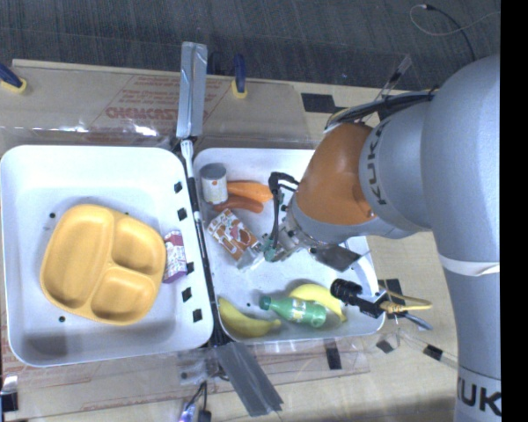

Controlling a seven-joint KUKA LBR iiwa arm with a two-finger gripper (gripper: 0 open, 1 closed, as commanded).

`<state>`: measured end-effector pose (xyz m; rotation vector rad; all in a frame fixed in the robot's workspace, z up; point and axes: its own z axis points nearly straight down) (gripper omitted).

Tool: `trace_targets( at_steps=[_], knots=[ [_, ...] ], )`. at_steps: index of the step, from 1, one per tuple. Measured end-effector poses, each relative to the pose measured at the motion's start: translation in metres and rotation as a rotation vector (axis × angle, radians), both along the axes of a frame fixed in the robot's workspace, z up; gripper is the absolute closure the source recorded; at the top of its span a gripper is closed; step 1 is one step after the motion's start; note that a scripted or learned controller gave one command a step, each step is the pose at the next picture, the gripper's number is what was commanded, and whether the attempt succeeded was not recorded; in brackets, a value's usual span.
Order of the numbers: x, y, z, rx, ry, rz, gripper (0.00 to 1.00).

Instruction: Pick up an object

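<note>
Grey arm (458,174), lettered "KUKA", bends in from the right over the right bin (246,158). Its gripper (271,248) sits low just right of a snack packet (230,234); open or closed cannot be told. Nearer lie a banana (245,321) and a green bottle (295,309). The left bin (35,170) holds a yellow tray (101,262).

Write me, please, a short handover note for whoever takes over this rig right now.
Gripper: low in the right bin, right next to the snack packet; nothing visibly held.
Also in the right bin: small can, orange piece, banana, green bottle.
Left bin: yellow divided tray, small packet at its right side.
Done: no pick visible.
Left: grasp and lift one object.
</note>
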<state>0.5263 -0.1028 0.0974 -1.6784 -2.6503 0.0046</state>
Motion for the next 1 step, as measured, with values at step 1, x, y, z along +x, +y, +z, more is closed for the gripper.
trace_targets(
  at_steps=[1],
  knots=[
    [0.0061,0.0556,0.0923,-0.001,-0.001,-0.089,1.00]
  ],
)
